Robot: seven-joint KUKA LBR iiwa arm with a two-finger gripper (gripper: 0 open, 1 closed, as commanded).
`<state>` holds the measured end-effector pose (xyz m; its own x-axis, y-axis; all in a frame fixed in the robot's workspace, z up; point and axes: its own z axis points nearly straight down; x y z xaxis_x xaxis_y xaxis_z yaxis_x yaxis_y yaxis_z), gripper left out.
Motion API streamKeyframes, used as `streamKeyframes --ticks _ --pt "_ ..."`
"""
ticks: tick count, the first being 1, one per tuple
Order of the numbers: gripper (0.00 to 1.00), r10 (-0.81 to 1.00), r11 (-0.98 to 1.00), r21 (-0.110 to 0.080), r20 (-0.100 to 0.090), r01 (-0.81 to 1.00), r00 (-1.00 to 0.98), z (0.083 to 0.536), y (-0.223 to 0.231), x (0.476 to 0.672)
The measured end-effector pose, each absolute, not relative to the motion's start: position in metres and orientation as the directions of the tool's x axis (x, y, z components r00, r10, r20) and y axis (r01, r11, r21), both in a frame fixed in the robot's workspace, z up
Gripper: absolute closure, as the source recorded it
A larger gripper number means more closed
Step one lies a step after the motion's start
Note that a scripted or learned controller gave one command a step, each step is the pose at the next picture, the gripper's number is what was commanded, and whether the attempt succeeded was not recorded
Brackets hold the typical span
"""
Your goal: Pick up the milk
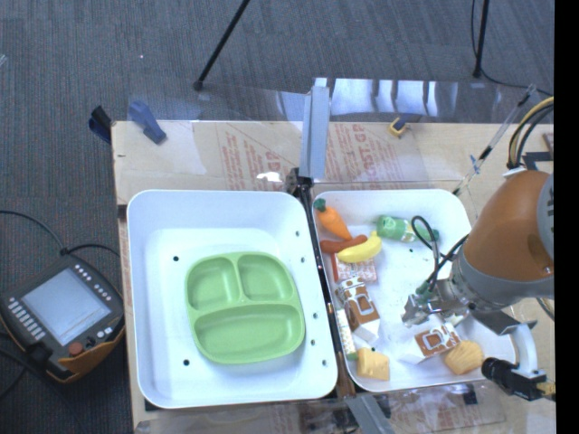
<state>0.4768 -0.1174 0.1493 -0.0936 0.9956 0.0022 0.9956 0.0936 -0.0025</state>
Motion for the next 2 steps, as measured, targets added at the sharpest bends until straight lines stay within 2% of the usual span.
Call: streamKeyframes --ticks 1,2 --pt "1.0 0.914 0.406 -0.001 0.003 0.914 -0.406 0.186 -0.05 0.477" --pt "1.0 0.825 0.565 -0.005 0.005 0.825 -0.565 0.184 -0.001 0.476"
